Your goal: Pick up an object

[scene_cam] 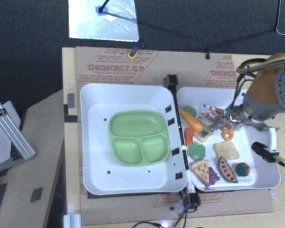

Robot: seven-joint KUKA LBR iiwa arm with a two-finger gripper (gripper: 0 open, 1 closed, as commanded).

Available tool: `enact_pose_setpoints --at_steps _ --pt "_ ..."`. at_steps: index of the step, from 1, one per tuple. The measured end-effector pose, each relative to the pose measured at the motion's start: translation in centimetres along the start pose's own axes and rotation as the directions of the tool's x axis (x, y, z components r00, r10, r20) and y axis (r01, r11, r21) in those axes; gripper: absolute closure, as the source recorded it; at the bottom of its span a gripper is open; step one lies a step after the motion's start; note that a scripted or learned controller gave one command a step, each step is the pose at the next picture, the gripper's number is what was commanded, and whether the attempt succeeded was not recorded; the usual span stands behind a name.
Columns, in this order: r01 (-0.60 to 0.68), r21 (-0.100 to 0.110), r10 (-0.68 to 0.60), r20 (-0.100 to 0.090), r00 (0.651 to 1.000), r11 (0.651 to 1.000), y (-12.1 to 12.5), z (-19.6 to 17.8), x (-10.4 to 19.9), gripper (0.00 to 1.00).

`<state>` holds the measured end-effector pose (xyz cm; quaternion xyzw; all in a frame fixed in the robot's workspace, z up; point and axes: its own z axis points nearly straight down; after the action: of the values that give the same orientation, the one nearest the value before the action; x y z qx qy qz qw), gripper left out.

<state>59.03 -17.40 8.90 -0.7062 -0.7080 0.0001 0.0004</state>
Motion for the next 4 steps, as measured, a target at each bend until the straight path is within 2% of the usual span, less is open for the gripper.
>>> enact_pose_setpoints --at_steps 1,3,4 --pt "0.001 -0.006 -0.001 0.002 1.000 1.000 0.2 -1.3 -0.1 1.00" --pt "0.003 -0.007 -0.003 0.002 1.000 1.000 0.0 -13.1 0.2 1.00" --pt "0.008 -0.005 -0.008 -0.001 1.000 1.000 1.2 -14.3 5.2 1.00"
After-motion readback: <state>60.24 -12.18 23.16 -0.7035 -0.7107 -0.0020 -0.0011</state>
